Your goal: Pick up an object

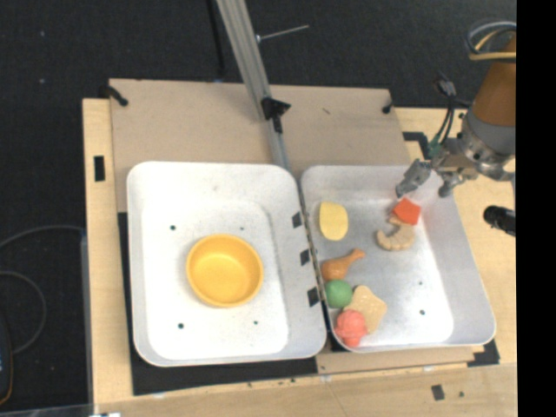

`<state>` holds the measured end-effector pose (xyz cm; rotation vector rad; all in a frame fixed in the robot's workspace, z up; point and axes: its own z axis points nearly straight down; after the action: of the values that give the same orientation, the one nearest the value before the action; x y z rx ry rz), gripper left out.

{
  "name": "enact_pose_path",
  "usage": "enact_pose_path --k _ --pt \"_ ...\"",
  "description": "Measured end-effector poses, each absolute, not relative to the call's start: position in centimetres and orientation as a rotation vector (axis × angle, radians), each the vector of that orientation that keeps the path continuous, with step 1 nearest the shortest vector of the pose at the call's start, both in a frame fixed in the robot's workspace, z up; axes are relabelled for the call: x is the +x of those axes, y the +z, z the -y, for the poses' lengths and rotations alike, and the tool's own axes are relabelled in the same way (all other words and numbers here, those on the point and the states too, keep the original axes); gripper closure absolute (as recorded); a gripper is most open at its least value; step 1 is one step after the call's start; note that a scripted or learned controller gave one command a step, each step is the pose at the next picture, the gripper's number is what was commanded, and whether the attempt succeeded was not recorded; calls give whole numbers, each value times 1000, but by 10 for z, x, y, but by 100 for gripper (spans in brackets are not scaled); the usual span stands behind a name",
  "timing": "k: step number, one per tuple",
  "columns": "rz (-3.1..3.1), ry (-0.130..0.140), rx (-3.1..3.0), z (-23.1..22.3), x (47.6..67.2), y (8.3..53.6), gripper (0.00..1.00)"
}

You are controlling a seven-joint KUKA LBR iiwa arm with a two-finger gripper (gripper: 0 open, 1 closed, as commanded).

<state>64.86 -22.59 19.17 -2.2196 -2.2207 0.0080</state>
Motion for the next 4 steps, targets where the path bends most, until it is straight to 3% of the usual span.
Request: enact_pose_path --k 1,2,3,4 --pt "2221 8 -2219 224 646 129 0" --pt "2226 4 -2227 227 647 102 0" --pt "2229 4 -2226 227 647 113 100" --pt "2226 -6 -2225 227 648 157 100"
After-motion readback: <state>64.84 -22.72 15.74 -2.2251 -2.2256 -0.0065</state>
